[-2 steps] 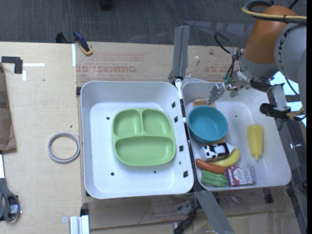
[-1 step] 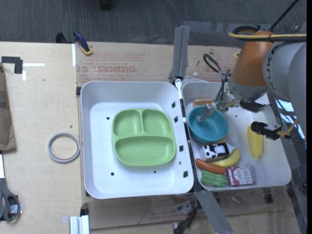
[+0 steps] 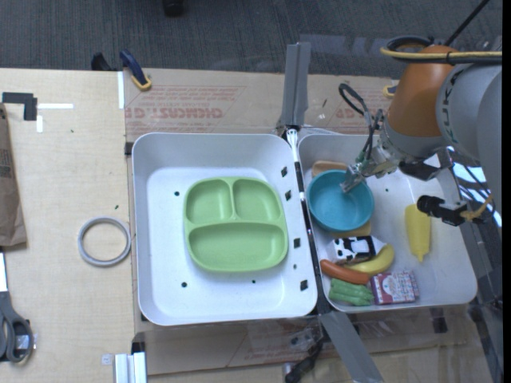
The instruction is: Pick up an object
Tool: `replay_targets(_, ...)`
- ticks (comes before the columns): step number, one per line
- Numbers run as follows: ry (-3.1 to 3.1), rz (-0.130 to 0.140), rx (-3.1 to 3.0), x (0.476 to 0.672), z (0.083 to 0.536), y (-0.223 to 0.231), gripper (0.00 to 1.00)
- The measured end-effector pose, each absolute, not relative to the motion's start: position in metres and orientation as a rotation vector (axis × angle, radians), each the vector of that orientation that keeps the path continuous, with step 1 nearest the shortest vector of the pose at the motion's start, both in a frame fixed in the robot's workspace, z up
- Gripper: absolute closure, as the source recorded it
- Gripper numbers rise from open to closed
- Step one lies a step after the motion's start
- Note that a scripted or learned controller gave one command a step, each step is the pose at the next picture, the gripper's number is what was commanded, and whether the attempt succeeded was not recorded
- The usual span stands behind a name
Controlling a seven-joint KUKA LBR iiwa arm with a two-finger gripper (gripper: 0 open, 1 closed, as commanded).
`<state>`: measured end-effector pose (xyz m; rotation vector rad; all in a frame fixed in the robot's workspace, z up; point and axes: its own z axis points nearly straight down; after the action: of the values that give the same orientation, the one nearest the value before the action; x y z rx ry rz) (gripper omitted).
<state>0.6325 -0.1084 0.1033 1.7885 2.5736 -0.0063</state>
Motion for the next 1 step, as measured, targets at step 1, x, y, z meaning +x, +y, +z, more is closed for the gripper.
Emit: replay_targets(1, 2.346, -0.003, 2.089, 0.6587, 0.1536, -0.1207, 1.0)
